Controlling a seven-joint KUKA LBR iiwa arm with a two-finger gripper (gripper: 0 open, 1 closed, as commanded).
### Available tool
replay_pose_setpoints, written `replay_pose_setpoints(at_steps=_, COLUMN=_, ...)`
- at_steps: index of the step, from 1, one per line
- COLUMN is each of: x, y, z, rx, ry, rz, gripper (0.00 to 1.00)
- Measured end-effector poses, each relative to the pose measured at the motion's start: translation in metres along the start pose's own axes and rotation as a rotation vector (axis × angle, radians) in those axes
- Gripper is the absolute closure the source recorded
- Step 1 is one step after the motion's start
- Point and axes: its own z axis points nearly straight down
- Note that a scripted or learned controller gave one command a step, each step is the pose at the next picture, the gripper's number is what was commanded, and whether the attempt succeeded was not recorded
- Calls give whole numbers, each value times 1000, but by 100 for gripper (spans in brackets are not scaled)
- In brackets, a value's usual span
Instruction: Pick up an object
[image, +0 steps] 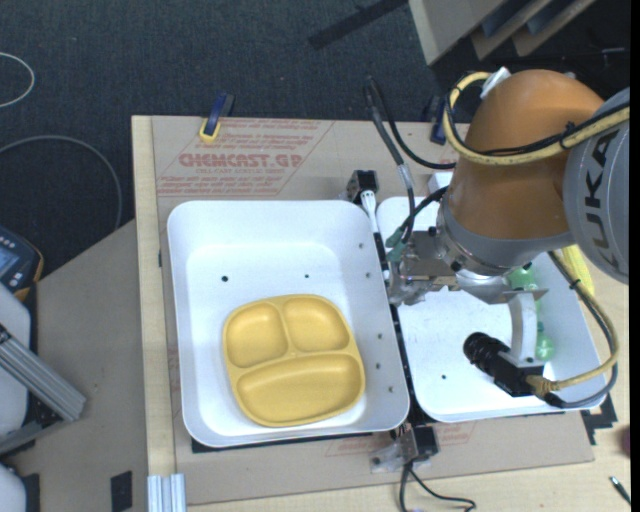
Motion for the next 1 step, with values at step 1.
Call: replay_pose_setpoints(at_steps=1, x=-9, y=1, z=-92, rx=-7, ry=-1, rz=6, gripper=100)
